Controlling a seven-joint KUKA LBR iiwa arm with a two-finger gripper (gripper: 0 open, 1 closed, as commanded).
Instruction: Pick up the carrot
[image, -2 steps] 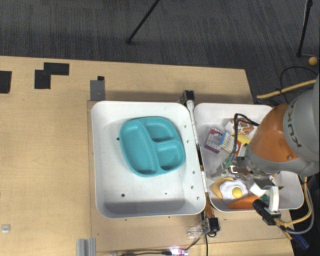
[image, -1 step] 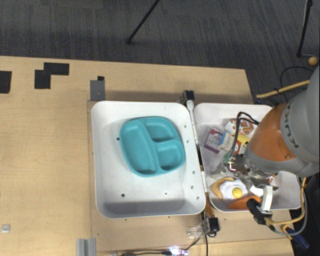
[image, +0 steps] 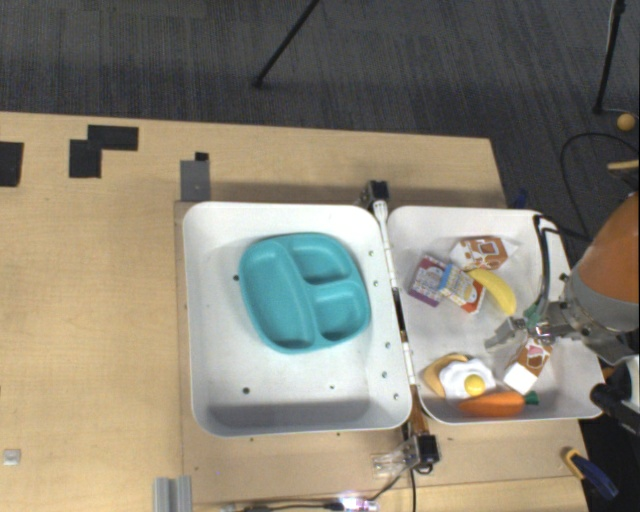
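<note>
The wooden surface (image: 90, 330) carries 2 shallow white bins side by side. The left bin (image: 215, 400) holds 1 teal divided plate (image: 303, 291), lying flat near its middle. The right bin (image: 425, 235) holds the loose items. The grey arm with its orange band (image: 612, 262) enters from the right and reaches over the right bin's right half. The pincer (image: 516, 336) hangs above the bin, just left of a small brown-and-white carton (image: 530, 366); its fingers appear spread apart, with nothing between them. The carrot (image: 492, 404) lies on its side along the near wall of the right bin, orange with a green tip pointing right, touching the fried-egg toy (image: 468, 381) above it and well below the pincer. A banana (image: 496, 290) lies mid-bin, beside a purple packet (image: 432, 280).
</note>
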